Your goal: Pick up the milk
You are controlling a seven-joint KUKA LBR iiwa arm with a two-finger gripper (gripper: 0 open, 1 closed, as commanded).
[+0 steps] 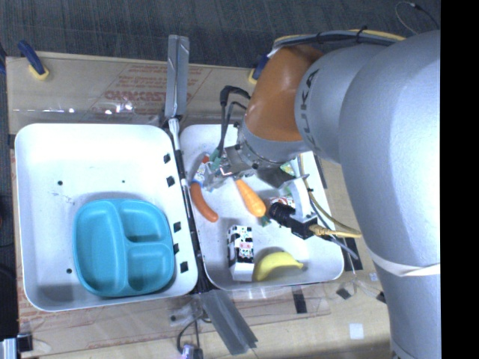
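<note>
Bench: two white bins (45,155)
Left bin: blue tray (123,247)
Milk (241,252): right bin, six o'clock, beside banana (277,265)
Gripper (209,172): ten o'clock; finger state cannot be told

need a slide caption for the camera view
Grey KUKA arm over right white bin holding cow-print milk carton, yellow banana; blue divided tray in left bin.

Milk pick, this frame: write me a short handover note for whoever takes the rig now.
Gripper: low over the upper left of the right bin; I cannot tell how the jaws stand, and nothing shows between them.
Milk carton: lying in the right bin near its front wall, touching the banana, apart from the gripper.
Done: nothing visible, milk not lifted.
Left: move to the carton, grasp, lift.
</note>
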